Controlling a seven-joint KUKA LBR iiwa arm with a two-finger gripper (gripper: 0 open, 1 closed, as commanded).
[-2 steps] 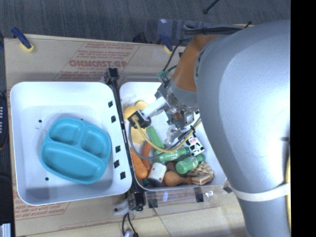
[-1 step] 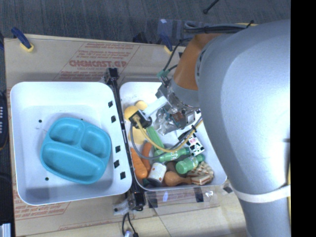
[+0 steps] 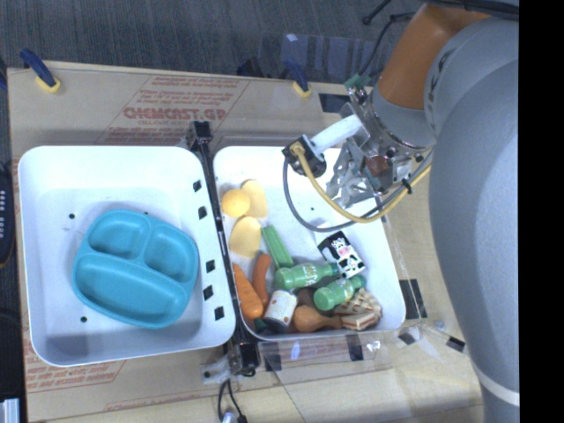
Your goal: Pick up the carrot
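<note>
The carrot (image 3: 248,293) is a long orange piece lying along the left wall of the right bin (image 3: 304,161), near its front corner, with its tip pointing to the back. Beside it on the right lies a shorter, darker orange-red piece (image 3: 262,271). My gripper (image 3: 351,180) hangs over the back right part of that bin, well apart from the carrot and higher up, with a yellow cable looping under the wrist. Nothing shows in the gripper.
Crowding the carrot are yellow fruits (image 3: 243,233), a green stick (image 3: 275,244), two green bottles (image 3: 307,277), a white can (image 3: 280,307), a cow-patterned carton (image 3: 343,256) and a brown toast piece (image 3: 362,311). The left bin (image 3: 53,174) holds a blue divided plate (image 3: 137,268).
</note>
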